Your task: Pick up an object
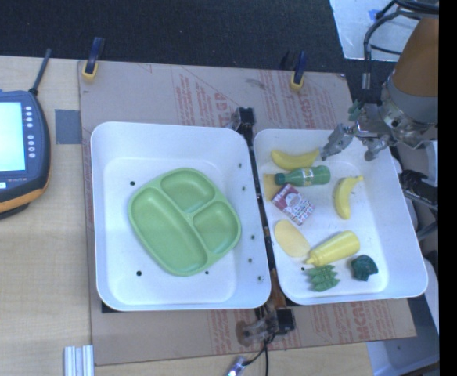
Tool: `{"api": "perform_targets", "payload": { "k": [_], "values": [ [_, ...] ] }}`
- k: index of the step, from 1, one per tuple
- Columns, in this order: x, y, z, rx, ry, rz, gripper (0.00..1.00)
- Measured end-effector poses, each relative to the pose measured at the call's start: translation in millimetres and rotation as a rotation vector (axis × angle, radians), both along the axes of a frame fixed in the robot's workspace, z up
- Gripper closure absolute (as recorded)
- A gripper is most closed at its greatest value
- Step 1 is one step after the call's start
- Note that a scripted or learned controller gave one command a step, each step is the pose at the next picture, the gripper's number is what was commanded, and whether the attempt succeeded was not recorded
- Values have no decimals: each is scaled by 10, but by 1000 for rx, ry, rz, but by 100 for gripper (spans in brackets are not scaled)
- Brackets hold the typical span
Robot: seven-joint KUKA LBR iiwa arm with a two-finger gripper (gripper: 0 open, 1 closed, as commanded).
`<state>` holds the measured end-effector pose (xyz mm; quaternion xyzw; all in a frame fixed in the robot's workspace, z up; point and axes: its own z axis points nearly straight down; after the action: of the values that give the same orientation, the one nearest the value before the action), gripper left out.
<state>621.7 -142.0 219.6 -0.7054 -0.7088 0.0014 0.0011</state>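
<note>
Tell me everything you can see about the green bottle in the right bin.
The green bottle is small and looks plastic, dark green with a pale label band around its middle. It lies on its side, neck pointing toward the left bin, in the upper part of the right bin. A yellow banana lies just above it, touching or nearly so. The gripper hangs above and to its right, apart.

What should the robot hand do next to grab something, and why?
Probably come straight down a little. The gripper hangs open above the top of the right bin, holding nothing. A banana and a green bottle lie just to its left in the picture, and another banana lies below it, so it may need a small sideways nudge too.
</note>
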Motion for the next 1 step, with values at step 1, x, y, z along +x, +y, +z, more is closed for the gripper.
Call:
{"api": "perform_targets", "payload": {
  "k": [1],
  "values": [
    [15, -630, -527, -1, 3, 0, 0]
  ]
}}
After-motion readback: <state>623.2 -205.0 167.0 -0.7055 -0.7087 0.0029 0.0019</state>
